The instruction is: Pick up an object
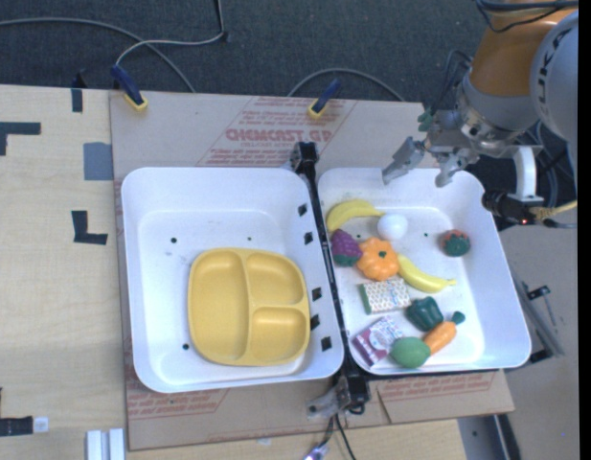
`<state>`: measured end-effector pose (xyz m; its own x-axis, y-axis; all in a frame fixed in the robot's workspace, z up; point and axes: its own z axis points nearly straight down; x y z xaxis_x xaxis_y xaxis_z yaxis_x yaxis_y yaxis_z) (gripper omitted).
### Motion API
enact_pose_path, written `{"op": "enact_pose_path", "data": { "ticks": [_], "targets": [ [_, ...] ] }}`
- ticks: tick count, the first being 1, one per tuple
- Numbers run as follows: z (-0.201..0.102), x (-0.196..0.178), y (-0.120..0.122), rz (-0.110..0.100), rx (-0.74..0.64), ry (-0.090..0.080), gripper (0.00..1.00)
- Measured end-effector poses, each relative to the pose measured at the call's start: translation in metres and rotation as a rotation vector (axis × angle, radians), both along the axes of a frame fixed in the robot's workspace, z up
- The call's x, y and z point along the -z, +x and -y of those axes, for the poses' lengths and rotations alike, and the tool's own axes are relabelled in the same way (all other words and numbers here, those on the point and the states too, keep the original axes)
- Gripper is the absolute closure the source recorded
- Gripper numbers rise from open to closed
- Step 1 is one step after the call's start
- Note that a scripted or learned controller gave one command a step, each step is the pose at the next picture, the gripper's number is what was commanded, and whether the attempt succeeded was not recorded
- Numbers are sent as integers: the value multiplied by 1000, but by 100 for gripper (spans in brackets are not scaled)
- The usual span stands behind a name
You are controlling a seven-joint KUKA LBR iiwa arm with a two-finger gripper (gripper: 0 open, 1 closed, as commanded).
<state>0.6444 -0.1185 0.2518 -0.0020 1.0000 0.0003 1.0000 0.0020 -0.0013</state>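
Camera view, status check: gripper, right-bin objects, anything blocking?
Gripper open, holding nothing, above right bin's far rim. Toy foods clustered in that bin; white egg and banana nearest. Nothing in the way.

I read: bins (147,257) white | tray (247,305) yellow | pumpkin (378,259) orange | grapes (345,247) purple | egg (393,225) white | carrot (440,336) orange

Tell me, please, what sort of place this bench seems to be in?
Most likely a robotics lab set up for grasping trials. Two white bins sit on clamped cardboard; the right one holds toy food such as a small pumpkin, and an arm's end effector hangs above it.
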Motion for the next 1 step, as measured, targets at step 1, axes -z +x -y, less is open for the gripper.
{"op": "enact_pose_path", "data": {
  "ticks": [1],
  "targets": [
    [-2,137,-40,1,2,-3,0]
  ]
}}
